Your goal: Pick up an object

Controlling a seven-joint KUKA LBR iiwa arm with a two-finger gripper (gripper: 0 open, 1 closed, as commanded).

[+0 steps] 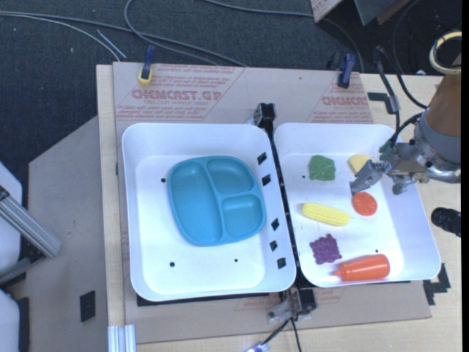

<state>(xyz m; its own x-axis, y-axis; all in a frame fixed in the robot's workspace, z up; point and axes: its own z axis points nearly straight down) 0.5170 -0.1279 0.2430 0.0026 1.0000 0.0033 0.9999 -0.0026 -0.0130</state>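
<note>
While the gripper point(368, 179) hung over the upper right of the right bin point(418, 229), its fingers' spread could not be told, and nothing showed between them. Nearest beneath lay a tomato point(364, 204), just below the tip; yellow piece point(358, 163) just left of it. Corn point(325, 213), grapes point(325, 248), carrot point(364, 268) and broccoli point(321, 168) lay apart. All looked like light, stiff plastic toys, slick; tomato likely to roll, best pinched across its middle
</note>
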